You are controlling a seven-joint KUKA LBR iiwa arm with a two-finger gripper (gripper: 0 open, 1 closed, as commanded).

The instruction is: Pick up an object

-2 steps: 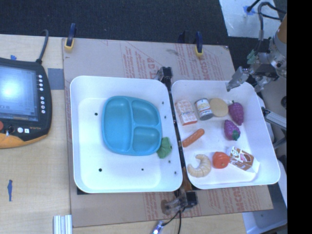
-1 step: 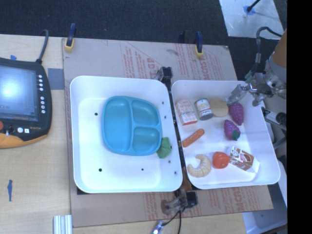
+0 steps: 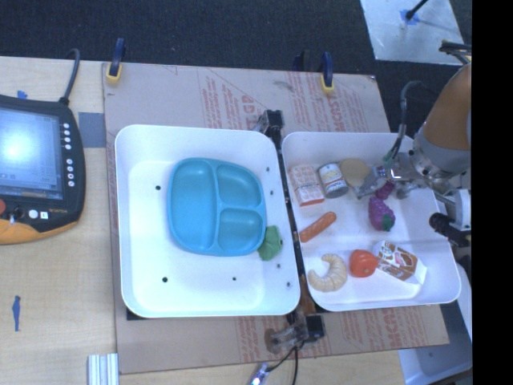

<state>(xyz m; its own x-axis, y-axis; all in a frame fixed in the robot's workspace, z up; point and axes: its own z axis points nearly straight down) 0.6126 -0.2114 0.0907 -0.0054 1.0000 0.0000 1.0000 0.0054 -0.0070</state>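
Note:
The right bin (image 3: 449,295) holds several small items. Among them are a purple eggplant (image 3: 380,212), a small can (image 3: 332,179), a tan round piece (image 3: 356,169), a red-and-white packet (image 3: 305,184), an orange sausage (image 3: 317,226), a pale shrimp (image 3: 329,273), a red tomato (image 3: 362,263) and a small carton (image 3: 398,261). My gripper (image 3: 382,180) reaches in from the right. It hangs low over the bin's upper middle, just above the eggplant's top end and beside the tan piece. Nothing is visibly lifted.
The left bin (image 3: 136,287) carries a blue compartment plate (image 3: 216,207) with a green toy (image 3: 271,243) at its lower right corner. A teach pendant (image 3: 36,167) lies on the bench at far left. Clamps (image 3: 272,121) sit between the bins.

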